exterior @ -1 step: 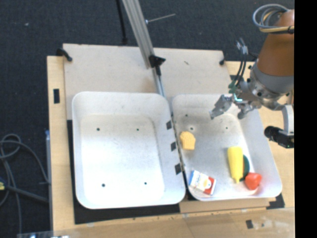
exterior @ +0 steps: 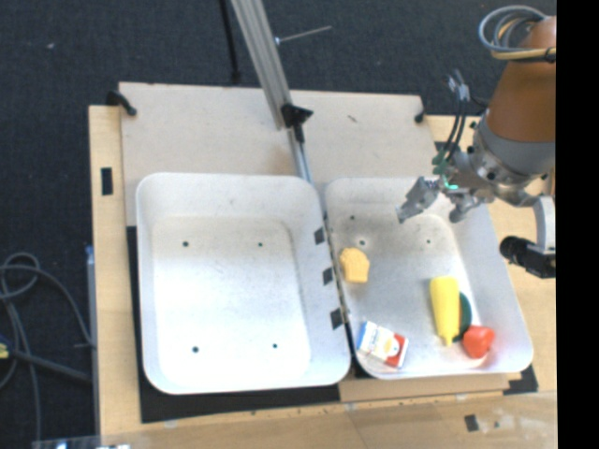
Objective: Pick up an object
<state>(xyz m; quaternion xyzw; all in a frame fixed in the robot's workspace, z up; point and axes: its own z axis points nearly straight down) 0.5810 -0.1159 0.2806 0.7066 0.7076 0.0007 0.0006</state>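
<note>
Nearest us, at 6 o'clock in the right bin, a small red-and-white carton lies against the front rim; it looks light but hemmed in. At 4 o'clock, a yellow piece lies touching a red one, probably smooth plastic and slippery. We judge the yellow block at 9 o'clock the best pick: stubby and stiff, though close to the dividing wall. The bin's middle gives open room. Farthest, at 1 o'clock, the hand hovers released, fingers spread, grasping nothing.
</note>
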